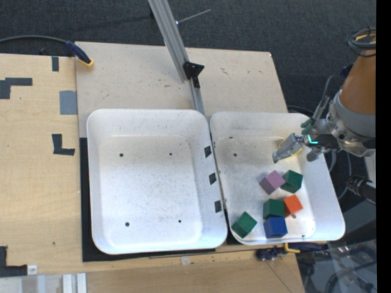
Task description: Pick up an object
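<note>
Several small cubes lie in the right bin [244, 139], towards its near right part: a purple cube [272, 181], a green cube [293, 180] beside it, an orange cube [293, 204], a second green cube [274, 209], a blue cube [275, 226] and a third green cube [245, 223] near the front rim. My gripper [299, 152] hangs over the bin's right side, just beyond the purple and green cubes. Its fingers [285, 149] are spread open and nothing sits between them.
The left bin [146, 182] lies beside the right one. A slanted aluminium bar [168, 29] with a black bracket [193, 70] runs down to the gap between the bins. A blue and yellow tool [80, 54] lies at the bench's far left.
</note>
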Tool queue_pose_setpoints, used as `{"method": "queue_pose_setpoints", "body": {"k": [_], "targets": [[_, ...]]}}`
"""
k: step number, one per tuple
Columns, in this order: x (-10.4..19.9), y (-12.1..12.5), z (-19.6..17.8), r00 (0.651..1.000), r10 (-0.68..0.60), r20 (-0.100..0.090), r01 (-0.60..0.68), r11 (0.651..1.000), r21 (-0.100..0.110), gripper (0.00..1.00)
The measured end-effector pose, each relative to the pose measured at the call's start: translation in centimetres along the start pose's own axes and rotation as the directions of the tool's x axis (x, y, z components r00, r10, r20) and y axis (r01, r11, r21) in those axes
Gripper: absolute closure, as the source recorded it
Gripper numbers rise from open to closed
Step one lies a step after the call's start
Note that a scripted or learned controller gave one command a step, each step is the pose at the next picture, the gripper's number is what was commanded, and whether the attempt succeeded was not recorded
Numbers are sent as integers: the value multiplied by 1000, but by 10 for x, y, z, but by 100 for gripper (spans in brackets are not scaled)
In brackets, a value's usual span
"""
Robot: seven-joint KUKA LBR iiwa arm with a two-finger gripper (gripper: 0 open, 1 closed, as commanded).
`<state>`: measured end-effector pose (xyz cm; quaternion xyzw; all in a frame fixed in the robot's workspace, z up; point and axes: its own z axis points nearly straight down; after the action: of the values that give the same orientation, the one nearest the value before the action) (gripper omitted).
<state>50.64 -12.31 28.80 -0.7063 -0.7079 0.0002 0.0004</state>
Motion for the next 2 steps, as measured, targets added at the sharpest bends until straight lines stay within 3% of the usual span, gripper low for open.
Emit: {"method": "queue_pose_setpoints", "body": {"k": [2], "targets": [[9,-2,88,1000,2,0,-2,1000,5,0]]}}
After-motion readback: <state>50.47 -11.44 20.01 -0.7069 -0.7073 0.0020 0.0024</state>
